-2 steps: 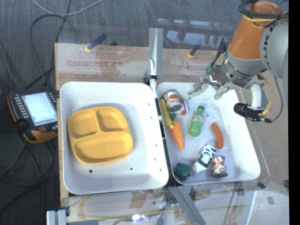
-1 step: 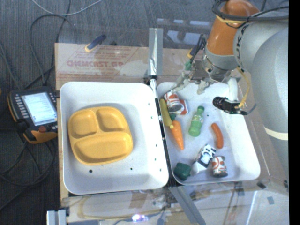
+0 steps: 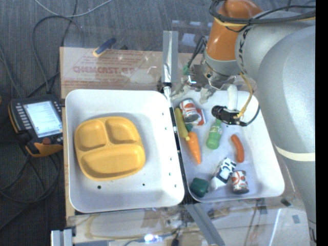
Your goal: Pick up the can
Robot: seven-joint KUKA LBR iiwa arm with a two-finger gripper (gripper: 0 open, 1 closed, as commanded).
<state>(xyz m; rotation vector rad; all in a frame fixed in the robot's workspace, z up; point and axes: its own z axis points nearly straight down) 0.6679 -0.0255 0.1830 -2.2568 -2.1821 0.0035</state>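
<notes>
Grey carpet floor point(image 3: 128, 9) — loose cables point(image 3: 56, 4), pendant point(image 3: 38, 118).

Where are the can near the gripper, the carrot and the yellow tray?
can point(image 3: 190, 110): camera view, its red and white side.
carrot point(image 3: 193, 147): camera view, mid body.
yellow tray point(image 3: 109, 147): camera view, centre divider.

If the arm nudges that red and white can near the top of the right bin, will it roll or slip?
The can looks to lie on its side, so a nudge would probably roll it. Its rounded, shiny-looking wall may slip under a pinch. It sits close to the carrot, which might stop it.
</notes>
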